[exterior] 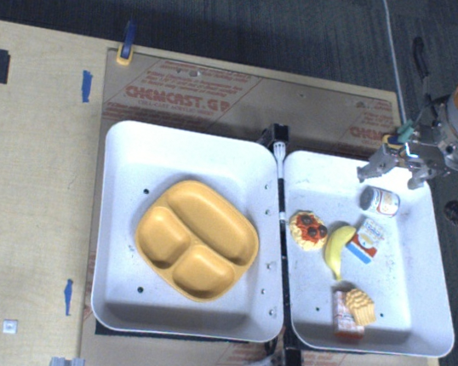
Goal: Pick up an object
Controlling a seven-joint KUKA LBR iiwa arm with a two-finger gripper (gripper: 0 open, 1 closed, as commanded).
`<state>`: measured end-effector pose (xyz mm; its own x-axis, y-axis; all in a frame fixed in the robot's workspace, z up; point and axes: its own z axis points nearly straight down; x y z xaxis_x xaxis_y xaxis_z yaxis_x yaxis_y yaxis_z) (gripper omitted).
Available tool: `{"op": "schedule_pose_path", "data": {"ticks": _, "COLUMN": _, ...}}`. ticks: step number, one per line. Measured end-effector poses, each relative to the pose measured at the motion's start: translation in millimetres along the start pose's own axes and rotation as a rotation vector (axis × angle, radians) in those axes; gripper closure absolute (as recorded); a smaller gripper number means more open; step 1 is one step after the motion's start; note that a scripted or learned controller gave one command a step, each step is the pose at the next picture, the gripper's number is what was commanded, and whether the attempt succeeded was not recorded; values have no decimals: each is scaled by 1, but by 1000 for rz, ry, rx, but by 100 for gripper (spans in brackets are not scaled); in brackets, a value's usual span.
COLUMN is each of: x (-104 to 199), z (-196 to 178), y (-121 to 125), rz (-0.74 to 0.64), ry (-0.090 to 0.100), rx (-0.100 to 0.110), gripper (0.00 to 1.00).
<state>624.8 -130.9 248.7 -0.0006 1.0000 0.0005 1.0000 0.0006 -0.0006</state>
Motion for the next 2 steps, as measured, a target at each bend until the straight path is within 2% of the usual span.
{"op": "schedule_pose_path", "data": {"ticks": 1, "x": -9, "z": 99, "y": -105, "rz": 2, "ry": 0, "rx": 1, "gripper": 0}}
{"op": "schedule_pose_path", "data": {"ticks": 2, "x": 25, "z": 163, "y": -133, "rz": 1, "ry": 0, "rx": -4, "gripper": 0}}
